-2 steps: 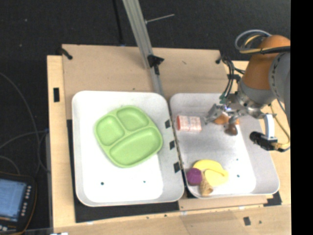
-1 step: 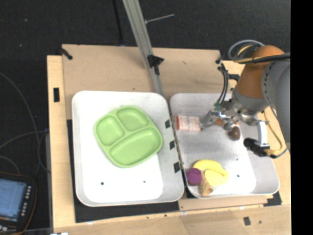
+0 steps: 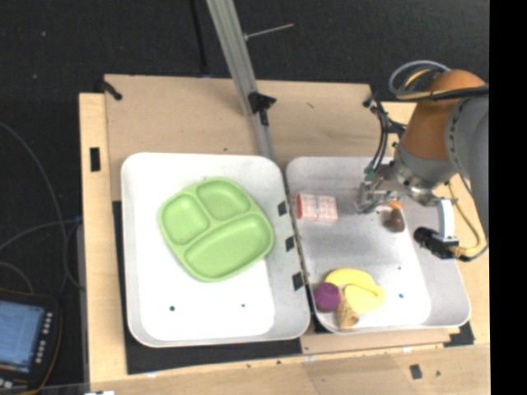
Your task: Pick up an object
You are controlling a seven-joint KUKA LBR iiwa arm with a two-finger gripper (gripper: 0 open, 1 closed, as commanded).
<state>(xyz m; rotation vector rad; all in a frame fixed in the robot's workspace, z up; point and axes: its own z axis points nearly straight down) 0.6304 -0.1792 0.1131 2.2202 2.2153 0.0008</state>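
So far nothing is lifted: the end effector [image 3: 377, 197], grip state indiscernible, is poised near the brown object [image 3: 396, 217], right of centre.

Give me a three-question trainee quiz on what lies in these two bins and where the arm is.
1. True or false: the green divided plate lies in the left bin.
2. Which thing lies nearest the claw? A) the purple ball B) the small brown object C) the green divided plate
3. Fill in: the pink-and-white packet lies in the ____ bin.

Key: 1 true. 2 B. 3 right; it sits near the far left corner of the right bin, apart from the yellow object.
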